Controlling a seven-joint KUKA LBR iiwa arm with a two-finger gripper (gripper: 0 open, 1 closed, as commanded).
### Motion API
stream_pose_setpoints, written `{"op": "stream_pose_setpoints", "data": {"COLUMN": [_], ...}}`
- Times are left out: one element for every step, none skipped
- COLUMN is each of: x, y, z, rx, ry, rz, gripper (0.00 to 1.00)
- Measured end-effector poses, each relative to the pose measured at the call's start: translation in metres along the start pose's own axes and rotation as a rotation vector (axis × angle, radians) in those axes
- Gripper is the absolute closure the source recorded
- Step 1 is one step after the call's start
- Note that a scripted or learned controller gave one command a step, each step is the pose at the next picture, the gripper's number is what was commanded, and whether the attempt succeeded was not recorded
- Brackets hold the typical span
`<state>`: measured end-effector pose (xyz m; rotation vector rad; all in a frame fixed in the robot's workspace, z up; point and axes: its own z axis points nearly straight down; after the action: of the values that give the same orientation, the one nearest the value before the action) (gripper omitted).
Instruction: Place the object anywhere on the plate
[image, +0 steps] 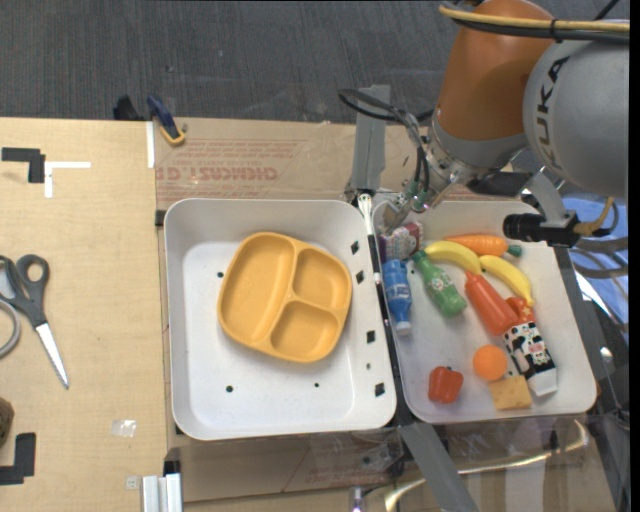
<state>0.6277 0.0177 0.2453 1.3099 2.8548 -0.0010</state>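
Observation:
A yellow plate (285, 297) with three compartments lies in the left white bin (195, 400); nothing rests on it. My gripper (398, 214) hangs over the far left corner of the right bin (575, 395), just above a small pinkish-grey object (406, 241). Nothing can be made out in its grasp. In the right bin lie a blue bottle (397, 292), a green bottle (441, 284), two bananas (462, 254), a carrot (484, 243), an orange-red bottle (490, 303), an orange (489, 362), a red pepper (446, 383), a cheese wedge (512, 395) and a milk carton (531, 355).
The orange-banded arm (500, 80) comes in from the upper right over the right bin's far side. Scissors (36, 312) lie on the wooden bench at the left. Cardboard (260, 165) sits behind the bins, with a blue clip (165, 120) at its corner.

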Motion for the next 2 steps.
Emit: {"op": "stream_pose_setpoints", "data": {"x": [0.074, 0.149], "y": [0.018, 0.073], "z": [-0.004, 0.018], "rx": [0.000, 0.000], "ry": [0.001, 0.000], "rz": [-0.275, -0.360], "gripper": [1.00, 1.00]}}
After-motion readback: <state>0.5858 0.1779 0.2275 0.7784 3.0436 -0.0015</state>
